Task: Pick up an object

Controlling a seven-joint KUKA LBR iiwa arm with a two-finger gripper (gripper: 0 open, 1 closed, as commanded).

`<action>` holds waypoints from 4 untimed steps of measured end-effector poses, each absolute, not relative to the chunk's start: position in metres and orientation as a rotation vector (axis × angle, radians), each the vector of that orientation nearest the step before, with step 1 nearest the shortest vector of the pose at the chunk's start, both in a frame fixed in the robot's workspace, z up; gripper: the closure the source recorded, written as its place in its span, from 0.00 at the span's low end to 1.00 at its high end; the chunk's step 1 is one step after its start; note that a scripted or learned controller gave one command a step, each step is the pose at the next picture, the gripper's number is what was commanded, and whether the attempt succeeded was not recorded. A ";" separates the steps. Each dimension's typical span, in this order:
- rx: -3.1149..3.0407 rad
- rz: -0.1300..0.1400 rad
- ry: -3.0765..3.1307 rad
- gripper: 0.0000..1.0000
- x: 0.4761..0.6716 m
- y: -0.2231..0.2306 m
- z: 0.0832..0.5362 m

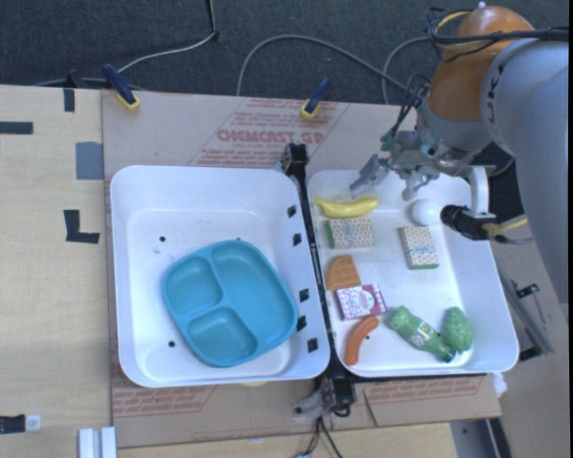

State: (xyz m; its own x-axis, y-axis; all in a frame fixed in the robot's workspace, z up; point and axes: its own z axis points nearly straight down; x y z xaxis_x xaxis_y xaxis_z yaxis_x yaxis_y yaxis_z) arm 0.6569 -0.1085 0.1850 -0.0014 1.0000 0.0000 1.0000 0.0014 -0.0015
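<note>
Hand (390, 172) poised open over the far end of the right bin (477, 289), gripping nothing.

Hovered just above and right of the banana (347, 206), with a patterned block (351, 233) touching its near side and a white ball (422, 212) close by. Risk judged: crowded neighbours, so fingers likely to nudge the banana aside or close on air.
</note>
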 end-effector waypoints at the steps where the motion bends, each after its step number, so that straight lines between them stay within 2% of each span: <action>1: -2.220 0.009 -2.222 0.00 0.667 -0.098 0.087; 2: -2.222 0.000 -2.223 0.00 0.599 -0.094 0.086; 3: -2.222 -0.003 -2.225 0.00 0.642 -0.094 0.086; 4: -2.217 0.003 -2.223 0.00 0.668 -0.100 0.085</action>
State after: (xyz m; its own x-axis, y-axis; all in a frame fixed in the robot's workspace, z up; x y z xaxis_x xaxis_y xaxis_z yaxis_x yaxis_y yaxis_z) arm 0.6682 -0.0996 0.0851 -0.0029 1.0000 0.0002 1.0000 0.0029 -0.0025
